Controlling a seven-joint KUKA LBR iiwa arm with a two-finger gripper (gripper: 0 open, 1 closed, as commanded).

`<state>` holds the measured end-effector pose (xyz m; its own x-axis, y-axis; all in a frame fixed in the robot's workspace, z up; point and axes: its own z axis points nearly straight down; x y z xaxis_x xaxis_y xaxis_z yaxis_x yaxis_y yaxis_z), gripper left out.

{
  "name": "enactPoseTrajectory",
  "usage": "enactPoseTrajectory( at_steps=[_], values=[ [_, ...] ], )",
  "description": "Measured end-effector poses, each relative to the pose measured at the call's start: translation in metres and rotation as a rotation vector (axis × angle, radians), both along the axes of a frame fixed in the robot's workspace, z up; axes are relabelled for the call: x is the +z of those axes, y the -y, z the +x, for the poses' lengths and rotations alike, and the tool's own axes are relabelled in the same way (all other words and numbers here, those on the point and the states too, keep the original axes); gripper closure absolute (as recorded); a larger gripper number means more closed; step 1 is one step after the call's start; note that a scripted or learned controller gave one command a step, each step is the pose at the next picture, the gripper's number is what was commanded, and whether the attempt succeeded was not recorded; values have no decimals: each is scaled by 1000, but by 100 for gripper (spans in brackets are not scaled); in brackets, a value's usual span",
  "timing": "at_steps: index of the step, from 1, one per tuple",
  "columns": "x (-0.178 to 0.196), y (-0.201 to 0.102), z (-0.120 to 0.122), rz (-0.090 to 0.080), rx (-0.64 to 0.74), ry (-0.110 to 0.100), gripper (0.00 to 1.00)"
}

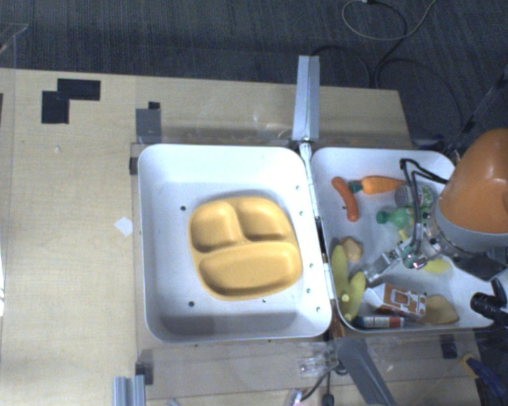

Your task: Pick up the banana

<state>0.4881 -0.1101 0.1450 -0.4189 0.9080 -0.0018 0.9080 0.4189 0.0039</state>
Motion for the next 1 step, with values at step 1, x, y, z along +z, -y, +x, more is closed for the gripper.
enactPoseTrajectory(
  at_steps=[1],
  values=[
    [-55, 2, 32, -2, 43, 9, 0]
  ],
)
